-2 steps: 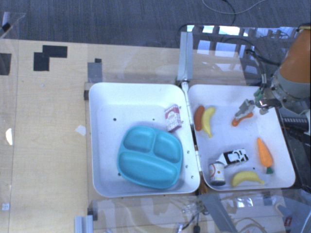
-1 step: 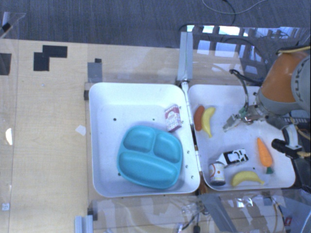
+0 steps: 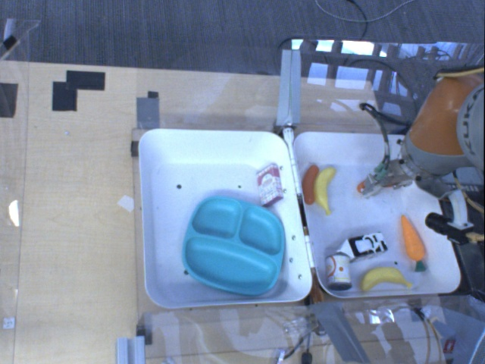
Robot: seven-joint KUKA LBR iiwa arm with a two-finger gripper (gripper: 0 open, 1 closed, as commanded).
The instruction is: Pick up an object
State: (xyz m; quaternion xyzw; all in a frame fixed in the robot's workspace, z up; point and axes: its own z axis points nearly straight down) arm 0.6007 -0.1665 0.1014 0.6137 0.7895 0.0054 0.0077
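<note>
A carrot (image 3: 411, 239) was seen lying in the right bin (image 3: 345, 149), near its right wall. It was judged light, firm and slim, best gripped across its middle. The gripper (image 3: 373, 184) hovered above bare floor; its state could not be told.

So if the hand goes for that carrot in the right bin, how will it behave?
The carrot looks smooth and tapered, so it may slip toward its thin end. Being round, it could roll if nudged. It looks like a stiff toy, probably light.

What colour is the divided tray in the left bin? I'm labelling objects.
Light blue, or turquoise: the divided tray in the camera view.
</note>
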